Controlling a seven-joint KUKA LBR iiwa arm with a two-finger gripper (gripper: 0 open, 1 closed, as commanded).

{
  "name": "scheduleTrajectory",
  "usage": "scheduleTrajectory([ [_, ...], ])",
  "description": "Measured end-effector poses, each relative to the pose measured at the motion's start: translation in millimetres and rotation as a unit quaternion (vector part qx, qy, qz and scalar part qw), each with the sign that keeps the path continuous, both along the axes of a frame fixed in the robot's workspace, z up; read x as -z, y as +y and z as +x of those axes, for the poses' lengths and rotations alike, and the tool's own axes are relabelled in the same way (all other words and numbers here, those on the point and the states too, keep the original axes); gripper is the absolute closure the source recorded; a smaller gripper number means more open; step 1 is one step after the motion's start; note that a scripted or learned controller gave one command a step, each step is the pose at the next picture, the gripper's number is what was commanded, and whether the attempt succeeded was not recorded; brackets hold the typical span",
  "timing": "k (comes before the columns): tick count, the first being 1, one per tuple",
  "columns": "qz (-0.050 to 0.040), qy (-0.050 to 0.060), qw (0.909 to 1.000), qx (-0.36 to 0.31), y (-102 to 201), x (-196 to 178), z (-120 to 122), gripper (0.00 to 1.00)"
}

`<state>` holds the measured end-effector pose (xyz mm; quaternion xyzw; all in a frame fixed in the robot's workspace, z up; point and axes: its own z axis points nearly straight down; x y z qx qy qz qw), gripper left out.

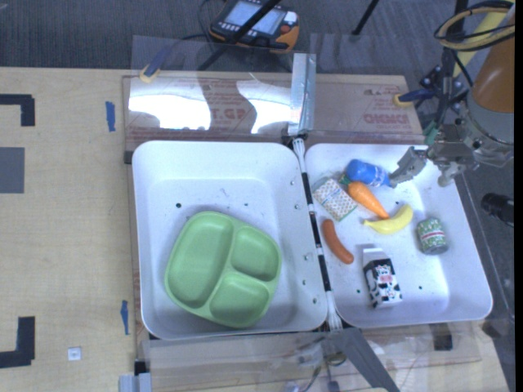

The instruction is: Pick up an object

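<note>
My gripper [426, 171] hangs over the far part of the right bin [470, 256], open, with nothing between its fingers. Its left finger [405, 168] is close beside a blue object [363, 172]. In front of that lie an orange carrot [367, 199] and a yellow banana [391, 220]. A checked packet [335, 199] and a red sausage [337, 241] lie towards the bin's left side. A small green-labelled can [431, 235] stands to the right, and a black-and-white milk carton [381, 281] lies near the front.
The left bin [163, 178] holds a green divided plate [223, 269]. A ridge [315, 243] separates the two bins. Behind them stand a clear panel [212, 100] and a handheld controller [252, 21]. Cables and the arm's body [490, 88] crowd the upper right.
</note>
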<state>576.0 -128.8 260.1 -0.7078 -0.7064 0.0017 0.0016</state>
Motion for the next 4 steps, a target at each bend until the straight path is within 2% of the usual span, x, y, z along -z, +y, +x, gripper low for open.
scheduleTrajectory([
  [1, 0.0002, 0.0, 0.9997, -0.023, -26.0, 115.7, 60.0, 0.0],
  [2, -0.0027, -0.009, 0.9971, -0.076, 18.0, 167.7, 50.5, 0.0],
  [3, -0.0009, -0.011, 0.9972, -0.074, 18.2, 157.2, 52.4, 1.0],
  [4, -0.0008, -0.001, 0.9994, 0.033, 29.1, 85.2, 64.3, 1.0],
])
